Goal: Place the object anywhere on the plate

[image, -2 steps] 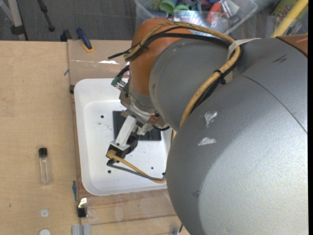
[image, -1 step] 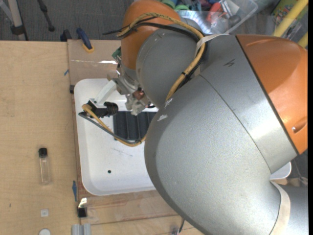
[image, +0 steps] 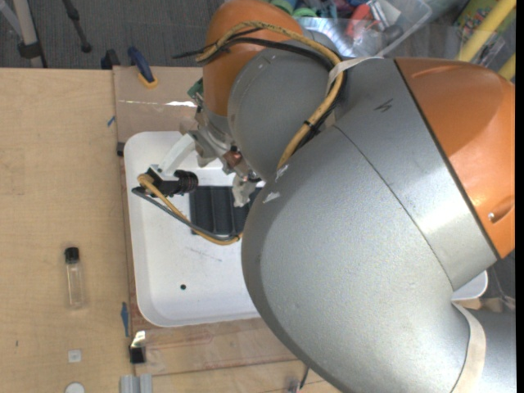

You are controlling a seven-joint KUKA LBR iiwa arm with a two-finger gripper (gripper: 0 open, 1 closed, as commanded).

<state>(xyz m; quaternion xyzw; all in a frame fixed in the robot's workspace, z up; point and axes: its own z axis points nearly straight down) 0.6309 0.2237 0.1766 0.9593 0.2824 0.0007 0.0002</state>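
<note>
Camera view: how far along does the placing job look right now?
Done: nothing I can confirm. In hand: the arm reaches over the white bin, its wrist above the bin's far half; what it carries, if anything, is hidden. Left: likely the placing itself. The bare bin floor bears just a small dark speck, and the arm covers the rest.

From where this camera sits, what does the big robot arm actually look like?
The thick grey arm is built of smooth, rounded shells. A broad orange band wraps it near the right, and an orange domed cap tops the wrist joint. A yellow cable, bundled with a black one, loops over that joint.
</note>
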